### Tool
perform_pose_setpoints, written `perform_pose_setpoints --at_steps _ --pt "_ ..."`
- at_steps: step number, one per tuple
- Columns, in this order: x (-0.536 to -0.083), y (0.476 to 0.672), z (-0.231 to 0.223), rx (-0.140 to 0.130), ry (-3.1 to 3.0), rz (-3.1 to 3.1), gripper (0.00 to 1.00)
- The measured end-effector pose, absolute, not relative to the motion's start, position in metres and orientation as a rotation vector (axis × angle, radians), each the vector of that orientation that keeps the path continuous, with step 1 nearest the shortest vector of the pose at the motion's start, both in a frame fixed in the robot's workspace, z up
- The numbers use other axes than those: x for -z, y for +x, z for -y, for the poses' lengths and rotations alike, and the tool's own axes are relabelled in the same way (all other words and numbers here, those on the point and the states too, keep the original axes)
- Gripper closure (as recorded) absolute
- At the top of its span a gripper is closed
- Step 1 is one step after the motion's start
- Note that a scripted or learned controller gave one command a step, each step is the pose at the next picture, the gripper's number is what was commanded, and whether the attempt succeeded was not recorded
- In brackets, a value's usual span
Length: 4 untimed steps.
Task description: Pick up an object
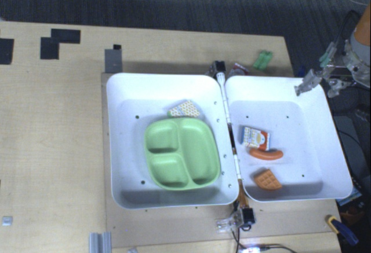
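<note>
The table [52,147] carries two shallow white bins side by side, and everything here is placed against the right bin [324,130]. At that bin's near end lies a small brown waffle-like piece [267,179], close to the near wall. Just beyond it rests an orange sausage-shaped toy [266,154], lying crosswise, and touching its far side is a small blue and white carton [254,137] with an orange edge. Left of the right bin, across the shared rims, the left bin [124,130] holds a green divided plate [181,152], with a spotted, pale wedge [185,109] just past the plate's far edge. Beyond the right bin's far rim a green object [262,60] lies on the table. Over the right bin's far right corner hangs the gripper [317,83], its fingers spread apart with nothing between them, well apart from the three things in the bin.
</note>
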<state>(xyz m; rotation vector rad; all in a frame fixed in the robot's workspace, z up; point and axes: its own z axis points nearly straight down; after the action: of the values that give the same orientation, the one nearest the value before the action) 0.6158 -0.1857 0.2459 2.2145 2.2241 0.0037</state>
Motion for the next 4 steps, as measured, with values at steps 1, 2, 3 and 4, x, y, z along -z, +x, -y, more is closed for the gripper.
perform_pose_setpoints --at_steps 1,2,3,4 --pt "-0.086 0.625 0.148 -0.007 2.211 -2.224 0.00" --pt "-0.087 0.551 0.137 -0.005 2.216 -2.220 0.00" --pt "-0.213 0.611 0.185 -0.007 2.210 -2.220 0.00" --pt "-0.142 0.604 0.127 -0.002 2.216 -2.229 0.00"
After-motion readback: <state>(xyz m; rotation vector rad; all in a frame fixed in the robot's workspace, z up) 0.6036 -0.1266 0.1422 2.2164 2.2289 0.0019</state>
